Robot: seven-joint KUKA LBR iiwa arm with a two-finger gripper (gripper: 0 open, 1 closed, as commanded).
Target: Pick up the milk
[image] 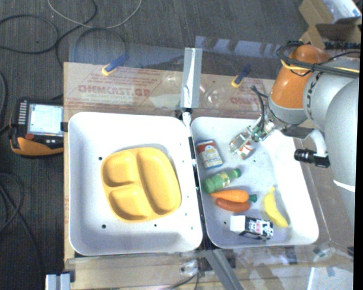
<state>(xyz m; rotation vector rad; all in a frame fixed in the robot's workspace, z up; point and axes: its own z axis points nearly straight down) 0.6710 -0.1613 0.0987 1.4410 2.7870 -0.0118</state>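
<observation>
Lying by the right bin's (297, 237) front edge, the milk (251, 225) is waiting untouched, just beside the banana (275, 210) and in front of the carrot (233, 197). Hovering near the back edge, well apart from it, the gripper (246, 142) is seemingly approaching; I cannot tell its opening. Next, it needs carrying forward above the carton.

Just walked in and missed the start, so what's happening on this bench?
A robot arm reaches in from the right, with its gripper over the far part of the right bin. The milk carton it is meant to pick up lies untouched near that bin's front edge, beside a banana, a carrot, a green bottle and a small can. The left bin holds a yellow divided tray.
</observation>
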